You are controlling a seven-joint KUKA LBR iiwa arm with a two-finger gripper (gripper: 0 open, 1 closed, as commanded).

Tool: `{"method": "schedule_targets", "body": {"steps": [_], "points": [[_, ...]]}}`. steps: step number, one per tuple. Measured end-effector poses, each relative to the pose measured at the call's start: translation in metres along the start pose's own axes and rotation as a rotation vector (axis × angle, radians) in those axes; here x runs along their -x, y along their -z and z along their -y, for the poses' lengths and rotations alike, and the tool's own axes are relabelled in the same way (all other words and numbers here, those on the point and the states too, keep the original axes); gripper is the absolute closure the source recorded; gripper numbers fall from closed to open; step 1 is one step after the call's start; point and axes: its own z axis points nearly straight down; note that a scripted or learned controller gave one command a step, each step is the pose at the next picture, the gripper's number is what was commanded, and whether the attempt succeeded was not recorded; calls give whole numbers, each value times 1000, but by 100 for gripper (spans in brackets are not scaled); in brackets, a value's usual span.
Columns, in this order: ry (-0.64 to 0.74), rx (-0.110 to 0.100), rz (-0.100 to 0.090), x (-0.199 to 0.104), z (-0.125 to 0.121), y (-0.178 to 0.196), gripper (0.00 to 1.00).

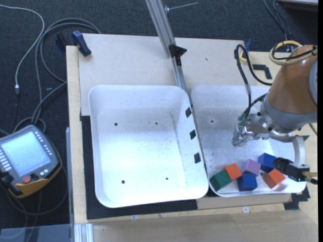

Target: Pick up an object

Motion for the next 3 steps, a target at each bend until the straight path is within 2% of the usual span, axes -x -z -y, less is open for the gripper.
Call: {"method": "schedule_targets", "body": {"steps": [1, 2, 3], "points": [[1, 7, 3, 18, -26, 1, 100], [7, 4, 0, -26, -28, 2, 100], [0, -2, -1, -20, 17, 2, 100]]}}
